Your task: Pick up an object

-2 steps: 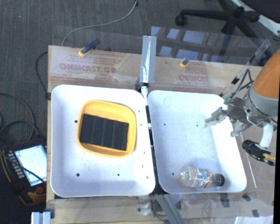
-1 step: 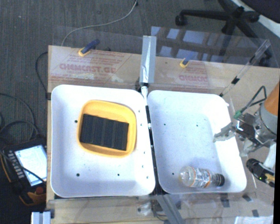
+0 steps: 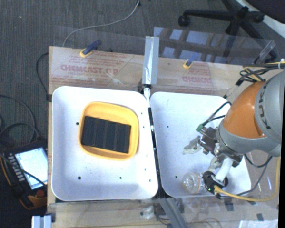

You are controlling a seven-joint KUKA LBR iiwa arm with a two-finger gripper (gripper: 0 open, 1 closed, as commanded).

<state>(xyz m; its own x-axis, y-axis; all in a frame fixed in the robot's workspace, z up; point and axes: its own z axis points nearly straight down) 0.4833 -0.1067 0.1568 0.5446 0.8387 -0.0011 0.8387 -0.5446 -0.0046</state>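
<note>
Dark grey carpet (image 3: 23,33) surrounds the surface (image 3: 102,68), a pale board carrying two white bins whose inner rims run just beside each other. Red print on the board behind the left bin (image 3: 63,173) reads "CHEMCAST"; a second red print behind the right bin (image 3: 176,113) is too faint to read. Two small clamps (image 3: 90,48) grip the board's far edge, and a grey strip (image 3: 150,61) stands between the bins at the back.

A yellow dish (image 3: 92,111) sits in the upper middle of the left bin, well clear of all four walls, with the widest bare floor toward the near rim. A black ribbed block (image 3: 106,135) lies flat inside it, covering most of the dish's floor.

The right bin has open floor along its left and far sides. The arm (image 3: 247,116) reaches over its right half (orange band uppermost) and covers that corner. The end effector (image 3: 192,147) hangs over the middle of the bin; at this slant and blur I cannot tell whether it is wide or narrow, and nothing can be seen held in it. A clear plastic thing (image 3: 191,182) lies near the bin's near wall, below the end effector and apart from it; its shape is hard to make out against the white.

Dark letters on the arm's grey casing are cut off by the frame. Part of a chair base (image 3: 219,17) shows on the carpet at the back, and a lit tablet (image 3: 32,162) lies on the carpet to the left.
</note>
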